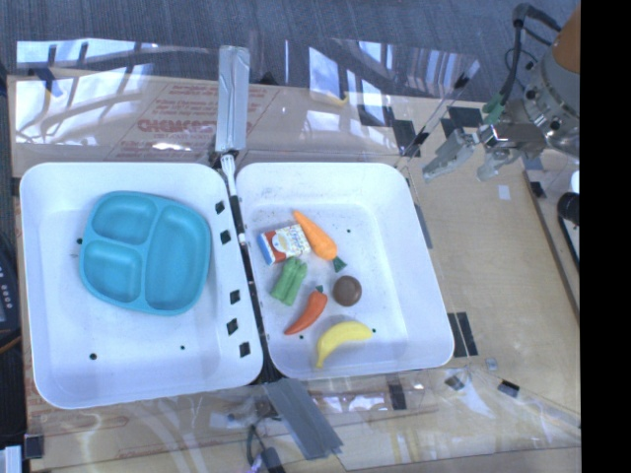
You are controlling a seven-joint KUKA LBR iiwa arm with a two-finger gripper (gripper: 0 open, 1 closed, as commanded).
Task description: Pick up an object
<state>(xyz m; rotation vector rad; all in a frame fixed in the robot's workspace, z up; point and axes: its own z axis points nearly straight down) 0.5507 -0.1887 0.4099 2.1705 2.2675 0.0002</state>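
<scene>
Pincer (463, 156) open beyond bin; curved yellow banana (342, 340) inside.

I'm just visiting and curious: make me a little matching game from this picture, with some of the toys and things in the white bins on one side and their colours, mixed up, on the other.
Things:
1. banana
2. divided plate
3. round ball-like toy
4. carrot

Colours:
A. orange
B. brown
C. yellow
D. light blue

Pairs: 1-C, 2-D, 3-B, 4-A
</scene>
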